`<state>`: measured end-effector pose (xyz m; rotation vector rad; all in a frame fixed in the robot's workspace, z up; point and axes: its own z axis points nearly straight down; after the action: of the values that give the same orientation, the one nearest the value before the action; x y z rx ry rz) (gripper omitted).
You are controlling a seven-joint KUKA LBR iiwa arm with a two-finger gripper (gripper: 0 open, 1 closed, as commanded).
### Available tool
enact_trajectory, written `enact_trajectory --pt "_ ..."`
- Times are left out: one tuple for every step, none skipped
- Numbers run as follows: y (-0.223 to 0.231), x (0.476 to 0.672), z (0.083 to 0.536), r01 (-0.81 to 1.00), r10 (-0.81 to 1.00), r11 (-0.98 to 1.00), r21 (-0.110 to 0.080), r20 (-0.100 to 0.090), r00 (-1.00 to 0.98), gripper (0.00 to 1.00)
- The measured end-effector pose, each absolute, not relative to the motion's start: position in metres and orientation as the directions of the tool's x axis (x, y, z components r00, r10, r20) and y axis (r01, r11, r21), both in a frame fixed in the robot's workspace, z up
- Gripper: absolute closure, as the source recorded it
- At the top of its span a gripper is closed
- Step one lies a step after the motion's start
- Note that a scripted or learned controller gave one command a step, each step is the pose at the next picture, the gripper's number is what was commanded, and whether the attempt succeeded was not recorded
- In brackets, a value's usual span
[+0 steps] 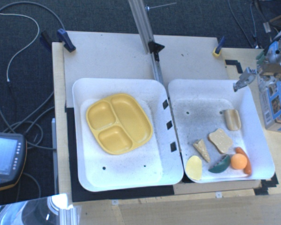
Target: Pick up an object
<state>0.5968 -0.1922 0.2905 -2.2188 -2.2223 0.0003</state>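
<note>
Pale wooden bench (112,55) on dark carpet, cables trailing at left. Left bin (84,90) carries a yellow divided plate (119,123). Right bin (253,102) holds toy food along its near edge: bread slice (220,140), cheese wedge (202,150), orange (239,161), carrot (243,157), yellow disc (194,167); tan roll (232,119) mid-right. Gripper (241,80) over right bin's far right corner, partly cut off; whether it grips anything cannot be told.

place: pretty sure I'm in a robotics lab | clues: my plywood bench (107,55) with blue clamps (65,39), loose cables (18,20) over dark carpet, a control pendant (4,161), two white bins (84,93) taped down
</note>
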Motion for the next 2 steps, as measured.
enact_trajectory --pt "-0.192 0.597 0.29 1.0 1.0 0.002 -0.001 0.001 -0.002 0.0" --pt "-0.197 0.593 0.247 1.0 1.0 0.0 -0.006 0.001 0.0 0.0"
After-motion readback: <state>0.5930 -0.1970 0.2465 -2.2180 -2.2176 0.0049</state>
